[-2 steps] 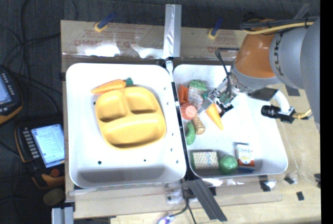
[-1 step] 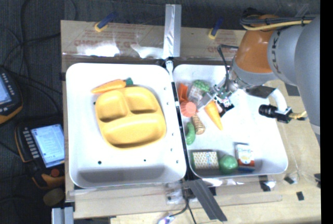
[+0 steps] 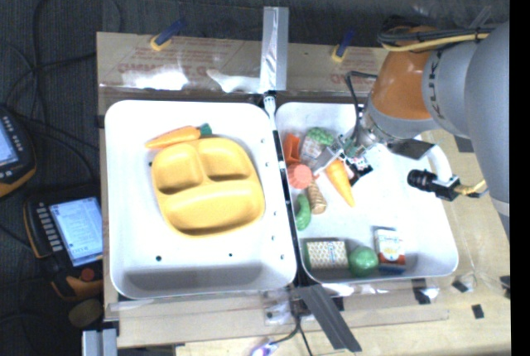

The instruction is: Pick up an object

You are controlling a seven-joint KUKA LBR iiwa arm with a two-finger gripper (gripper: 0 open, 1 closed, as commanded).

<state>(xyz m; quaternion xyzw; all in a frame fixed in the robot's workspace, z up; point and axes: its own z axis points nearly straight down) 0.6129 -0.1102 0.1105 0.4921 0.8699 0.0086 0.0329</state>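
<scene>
On the table [image 3: 116,48] two white bins are set side by side: the left bin [image 3: 124,263] carries a yellow tray [image 3: 207,185] with a carrot [image 3: 174,136] at its upper edge, and the right bin [image 3: 431,255] carries a crowd of small items. The arm [image 3: 431,81] is reached in from the right, and the pincer [image 3: 352,154] is placed low at the wide end of an orange cone [image 3: 339,182], which is judged to be the target. Whether the pincer is apart or together cannot be told, and no thing is seen held between its parts. The cone lies in the upper middle of the right bin, with its long axis running from upper left to lower right and its tip pointed to the lower right. A slip may be expected, because the cone narrows and its smooth sides can be squeezed out. A wrong catch is also possible, since a pink piece [image 3: 300,175], a clear wrapper [image 3: 315,143] and a cork [image 3: 316,199] lie just beside it.
</scene>
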